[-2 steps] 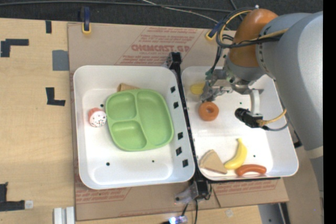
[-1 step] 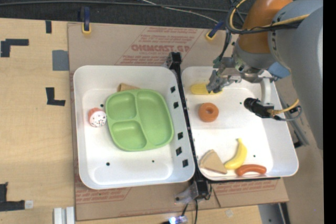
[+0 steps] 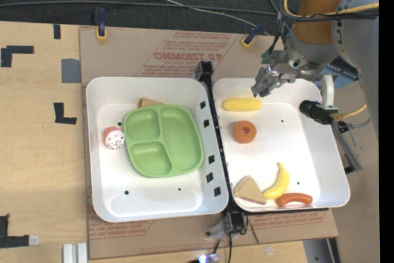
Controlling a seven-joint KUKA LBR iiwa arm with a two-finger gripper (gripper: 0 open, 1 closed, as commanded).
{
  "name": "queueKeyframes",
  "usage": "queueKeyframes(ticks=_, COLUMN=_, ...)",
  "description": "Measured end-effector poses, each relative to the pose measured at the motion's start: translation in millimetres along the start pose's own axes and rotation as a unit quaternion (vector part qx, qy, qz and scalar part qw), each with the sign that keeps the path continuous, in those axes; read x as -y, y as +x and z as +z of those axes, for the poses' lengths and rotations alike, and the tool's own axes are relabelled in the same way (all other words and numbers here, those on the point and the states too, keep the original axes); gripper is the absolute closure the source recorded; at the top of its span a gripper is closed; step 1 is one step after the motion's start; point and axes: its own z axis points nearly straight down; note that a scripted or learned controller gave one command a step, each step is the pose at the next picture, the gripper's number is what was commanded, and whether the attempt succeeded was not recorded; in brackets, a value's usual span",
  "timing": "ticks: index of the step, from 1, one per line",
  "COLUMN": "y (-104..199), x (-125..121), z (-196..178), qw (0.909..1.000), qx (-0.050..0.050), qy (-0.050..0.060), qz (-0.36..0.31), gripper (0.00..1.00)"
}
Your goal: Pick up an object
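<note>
Lower straight onto the corn (image 3: 242, 105), just below the gripper (image 3: 261, 89) (finger spacing impossible to tell), straddling its short width, then close gently.

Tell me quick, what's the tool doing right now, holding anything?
Tool: above the corn at the back of the right bin, nothing seen in it; open or shut cannot be told.

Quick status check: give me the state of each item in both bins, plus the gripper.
gripper: above the right bin's far edge, holding nothing visible
corn cob: lying flat, just below the gripper
donut: flat, mid right bin
banana: lying near the front
sausage: lying by the front wall
green tray: flat, left bin
ball: resting beside the tray
</note>
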Motion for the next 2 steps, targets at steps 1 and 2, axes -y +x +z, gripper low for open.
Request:
queueKeyframes(ticks=1, y=0, x=-1, z=-45, qw=1.0000, qx=0.000, qy=0.000, qz=0.000, gripper=1.00)
queueKeyframes(ticks=2, y=45, x=20, z=-48, qw=1.0000, qx=0.000, qy=0.003, qz=-0.002, gripper=1.00)
